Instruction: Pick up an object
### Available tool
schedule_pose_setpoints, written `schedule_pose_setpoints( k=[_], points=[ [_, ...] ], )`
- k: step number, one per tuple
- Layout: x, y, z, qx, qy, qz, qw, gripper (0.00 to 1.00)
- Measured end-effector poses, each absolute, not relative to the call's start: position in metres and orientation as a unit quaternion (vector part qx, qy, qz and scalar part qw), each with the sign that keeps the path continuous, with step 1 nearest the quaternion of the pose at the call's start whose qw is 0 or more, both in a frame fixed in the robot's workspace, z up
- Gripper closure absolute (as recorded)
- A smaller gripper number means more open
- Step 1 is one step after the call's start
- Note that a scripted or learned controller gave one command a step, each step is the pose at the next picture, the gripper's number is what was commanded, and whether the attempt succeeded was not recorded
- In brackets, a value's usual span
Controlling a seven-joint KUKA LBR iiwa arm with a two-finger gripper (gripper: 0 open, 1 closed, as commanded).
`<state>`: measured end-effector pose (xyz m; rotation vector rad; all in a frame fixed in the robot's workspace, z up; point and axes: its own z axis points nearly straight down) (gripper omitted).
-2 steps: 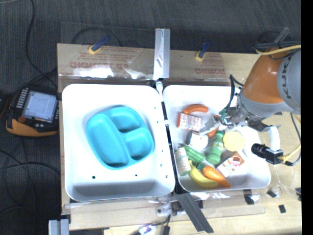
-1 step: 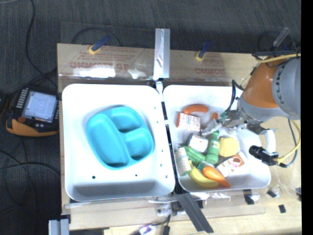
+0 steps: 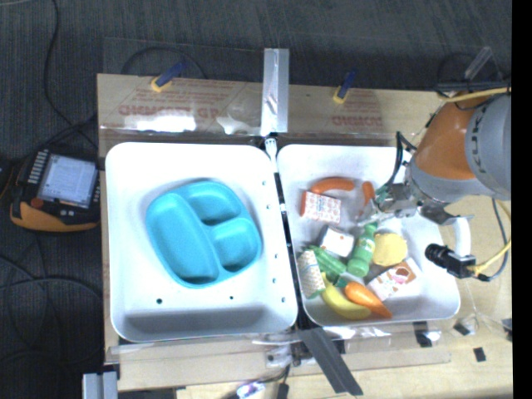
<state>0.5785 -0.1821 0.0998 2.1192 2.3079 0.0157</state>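
Approach step — end effector (image 3: 381,209) low over right white plastic bin (image 3: 432,306), grip state unreadable; next, close on green plastic bottle (image 3: 362,253).

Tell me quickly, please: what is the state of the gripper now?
Gripper: over the right bin, above the toy food; state cannot be told.

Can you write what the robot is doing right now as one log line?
arm: over right bin | toy food: lying in bin | blue tray: left bin | picked up: nothing seen
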Motion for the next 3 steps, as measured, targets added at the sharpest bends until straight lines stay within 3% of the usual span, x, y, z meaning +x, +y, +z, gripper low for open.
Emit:
schedule_pose_setpoints(
  k=[1, 2, 3],
  points=[
    [0.557, -0.156, 0.151, 0.714, 0.700, -0.0003, -0.001, 1.00],
    [0.557, -0.156, 0.151, 0.714, 0.700, -0.0001, -0.002, 0.00],
    [0.627, -0.160, 0.154, 0.658, 0.753, -0.0019, 0.000, 0.00]
  ],
)
